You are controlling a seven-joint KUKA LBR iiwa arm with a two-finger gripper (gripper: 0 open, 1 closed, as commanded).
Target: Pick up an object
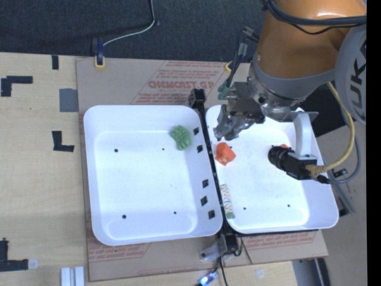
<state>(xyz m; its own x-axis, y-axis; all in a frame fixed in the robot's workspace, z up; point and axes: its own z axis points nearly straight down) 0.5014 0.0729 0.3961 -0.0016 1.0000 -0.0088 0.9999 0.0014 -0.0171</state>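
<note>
Pincer (228, 130): hangs right of frame centre; whether spread or pressed together, you cannot tell.
Orange object (224, 154): just below it, at the right bin's (309, 219) left wall.
Your step: descend straight, straddle it, avoid the wall.
Green object (181, 136): left bin (98, 177).
Writing: "CHEMCAST" on the cardboard (175, 84).

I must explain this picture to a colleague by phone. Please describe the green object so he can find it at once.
Find the left white bin. Near its upper right corner, close to the divider, lies the green object, small and lumpy. The orange object lies in the right bin.
</note>
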